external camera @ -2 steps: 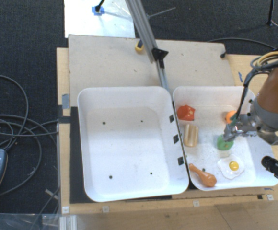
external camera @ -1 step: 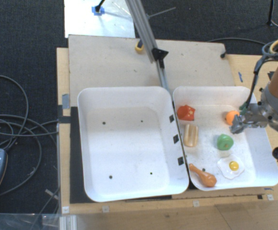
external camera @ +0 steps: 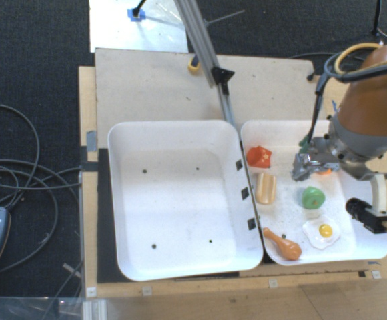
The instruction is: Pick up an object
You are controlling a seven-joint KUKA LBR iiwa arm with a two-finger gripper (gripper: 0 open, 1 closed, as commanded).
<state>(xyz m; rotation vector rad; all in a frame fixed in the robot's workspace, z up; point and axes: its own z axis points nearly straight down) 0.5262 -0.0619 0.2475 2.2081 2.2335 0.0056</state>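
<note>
At the near edge of the right bin point(external camera: 380, 249), a fried egg toy point(external camera: 322, 233) is seen lying flat, white with a yellow middle. Just left of it, an orange chicken leg toy point(external camera: 282, 243) is laid at a slant against the near wall. A little farther back, a green round toy point(external camera: 312, 197) is found, close behind the egg. To its left, a pale tan block point(external camera: 266, 187) is stood near the wall between the two bins. Farther back still, a red-orange toy point(external camera: 259, 157) is placed near the far left corner of this bin.

The gripper point(external camera: 305, 168) is held low over the right bin, just behind the green round toy. A small bit of orange point(external camera: 323, 171) is seen right beside the metal part, but it cannot be told what it is. Whether the jaws are open or closed cannot be told, and nothing can be seen held between them. The grey arm point(external camera: 373, 105) with its orange band is reached in from the right.

The left bin point(external camera: 123, 245) is set beside the right one on the bench point(external camera: 153, 85). At the far left, dark cables point(external camera: 20, 172) are spread on the floor
</note>
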